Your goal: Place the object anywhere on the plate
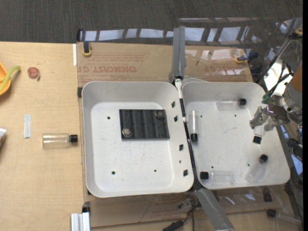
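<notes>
The desk (38, 177) carries two white bins side by side. The left bin (91, 143) holds the dark ridged plate (144, 126), centre-left of the frame, with two small round pieces (127, 132) on it. The right bin (226, 143) holds what we take for the task's thing: clear vials (230, 102) with black caps, one at the top, a wall-side vial (193, 124) on the left, and two more near the lower edge. The gripper (263, 119) hangs at the right bin's right side, well apart from the plate. We cannot tell how the jaws stand, nor whether the small black bit (257, 139) just below them is held.

We judge slipping the main danger, since a smooth round vial may roll away from closing jaws or twist out during the carry. The wall-side vial leaves little room for a grasp. The path to the plate crosses both bins' meeting rims, where a low carry could snag. A release on the ridges or beside the round pieces could let the vial roll onto the bin floor.
</notes>
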Controlling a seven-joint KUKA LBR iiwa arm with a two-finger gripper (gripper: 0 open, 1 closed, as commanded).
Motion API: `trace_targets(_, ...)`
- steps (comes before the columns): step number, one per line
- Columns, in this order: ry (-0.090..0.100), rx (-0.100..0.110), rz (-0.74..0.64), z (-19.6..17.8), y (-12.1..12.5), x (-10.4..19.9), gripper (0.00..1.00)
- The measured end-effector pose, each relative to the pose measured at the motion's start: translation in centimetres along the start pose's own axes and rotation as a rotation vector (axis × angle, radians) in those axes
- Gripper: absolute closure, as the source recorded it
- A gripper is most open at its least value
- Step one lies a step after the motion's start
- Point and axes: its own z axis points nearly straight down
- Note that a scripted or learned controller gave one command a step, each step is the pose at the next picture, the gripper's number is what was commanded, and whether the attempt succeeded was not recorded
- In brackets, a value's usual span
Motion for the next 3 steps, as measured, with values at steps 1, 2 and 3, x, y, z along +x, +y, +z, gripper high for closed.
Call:
trace_targets(1,-0.001,0.001,0.432,-2.4,12.5,3.7,1.0)
trace_targets(2,0.0,0.002,0.365,-1.7,3.5,6.6,1.0)
trace_targets(3,-0.001,0.0,0.395,-8.5,12.4,1.1,1.0)
